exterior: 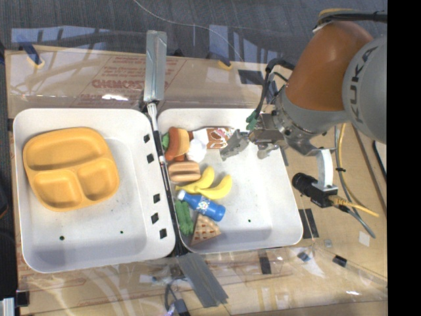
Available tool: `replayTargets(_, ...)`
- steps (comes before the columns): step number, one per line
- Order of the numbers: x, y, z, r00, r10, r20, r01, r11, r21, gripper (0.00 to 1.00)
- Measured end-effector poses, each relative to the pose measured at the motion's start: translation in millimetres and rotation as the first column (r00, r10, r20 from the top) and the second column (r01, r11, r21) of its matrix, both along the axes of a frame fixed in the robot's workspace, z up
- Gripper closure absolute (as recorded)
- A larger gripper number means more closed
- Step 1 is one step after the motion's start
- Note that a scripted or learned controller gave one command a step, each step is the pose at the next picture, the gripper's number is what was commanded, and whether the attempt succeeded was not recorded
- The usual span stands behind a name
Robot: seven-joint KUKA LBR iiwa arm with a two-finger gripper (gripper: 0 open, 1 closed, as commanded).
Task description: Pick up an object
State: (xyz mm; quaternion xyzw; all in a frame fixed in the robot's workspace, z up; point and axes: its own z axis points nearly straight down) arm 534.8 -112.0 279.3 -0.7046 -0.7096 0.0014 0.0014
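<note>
- Two white bins sit side by side on the bench; the left bin [39, 242] holds a yellow tray [69, 166].
- Food toys crowd the left edge of the right bin [263, 209].
- Above its far part, the gripper [248, 143] hangs with fingers apart, holding nothing.
- Nearest toy: a small packet [217, 137], just left of the fingers; the banana [216, 184] lies nearer and left.
</note>
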Motion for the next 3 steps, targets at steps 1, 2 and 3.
replayTargets(1,-61.7,1.6,-164.8,0.999,-0.043,-0.011,0.043,0.999,0.003,0.00)
replayTargets(2,-58.6,0.8,-151.9,0.999,-0.037,-0.004,0.037,0.999,0.002,1.00)
replayTargets(3,-38.8,15.4,129.4,0.996,-0.094,0.012,0.094,0.996,0.000,1.00)
